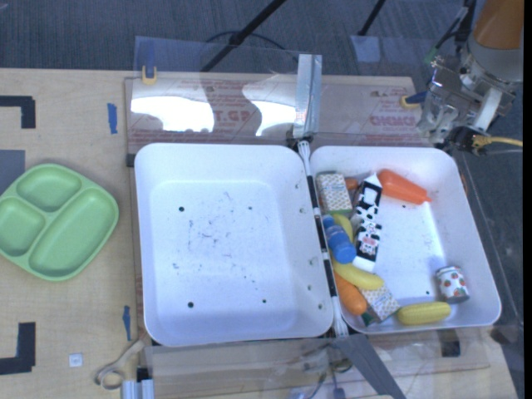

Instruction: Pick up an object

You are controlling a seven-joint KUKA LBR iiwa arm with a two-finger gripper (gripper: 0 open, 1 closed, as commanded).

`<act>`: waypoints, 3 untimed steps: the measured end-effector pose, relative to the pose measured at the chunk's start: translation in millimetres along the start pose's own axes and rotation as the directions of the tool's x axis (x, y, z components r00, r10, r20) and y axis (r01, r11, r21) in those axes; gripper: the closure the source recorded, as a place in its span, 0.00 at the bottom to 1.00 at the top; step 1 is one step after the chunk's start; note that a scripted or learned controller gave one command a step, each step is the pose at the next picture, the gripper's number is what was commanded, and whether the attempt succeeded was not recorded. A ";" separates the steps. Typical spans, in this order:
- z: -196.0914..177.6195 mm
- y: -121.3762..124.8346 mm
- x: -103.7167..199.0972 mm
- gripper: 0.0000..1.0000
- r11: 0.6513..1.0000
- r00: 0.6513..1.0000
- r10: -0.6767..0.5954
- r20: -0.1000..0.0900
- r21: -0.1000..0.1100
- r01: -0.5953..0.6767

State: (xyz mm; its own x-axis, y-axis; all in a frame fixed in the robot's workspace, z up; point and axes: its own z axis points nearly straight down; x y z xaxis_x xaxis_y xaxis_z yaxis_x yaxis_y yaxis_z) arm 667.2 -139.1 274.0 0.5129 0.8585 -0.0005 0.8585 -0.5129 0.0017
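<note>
Bins sit side by side on the bench in the camera view, seen from above at a slant. The left bin point(220, 239) has only small scuff marks on its white floor. The right bin point(432, 223) holds the toys, mostly packed along its left wall. At about 12 o'clock in that bin lies an orange carrot point(403, 188), tilted. Just beside it is a black and white spotted carton point(368, 221), lying long-ways toward 6 o'clock. At 10 o'clock is a small patterned box point(334, 191), and under it a blue bottle point(339, 241). A yellow banana point(359, 274) touches the carton's low end. At 6 o'clock lies a yellow lemon shape point(424, 312), and near it, at 5 o'clock, stands a small can point(451, 283). The arm comes in at the picture's 1 o'clock corner, with its orange band point(503, 11) up high. The gripper point(449, 119) hangs over the bench just outside the right bin's far rim, well apart from the toys. It holds nothing, and I cannot tell if it is spread or pressed together. A green plate point(54, 220) rests at 9 o'clock, far from both bins.
</note>
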 end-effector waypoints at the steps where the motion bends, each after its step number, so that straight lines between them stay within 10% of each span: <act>1: 0.0 -0.1 0.1 0.00 1.000 1.000 0.000 0.000 0.000 0.000; 2: 112.9 -35.7 10.9 0.00 0.994 0.994 -0.112 -0.001 0.003 0.112; 3: 158.9 -17.6 -18.1 0.00 0.930 0.930 -0.368 -0.004 -0.020 0.368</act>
State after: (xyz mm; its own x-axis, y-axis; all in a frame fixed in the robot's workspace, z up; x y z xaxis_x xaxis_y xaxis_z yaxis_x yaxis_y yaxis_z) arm 643.1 -145.8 115.1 0.1606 0.9870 0.0031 0.9868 -0.1606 0.0214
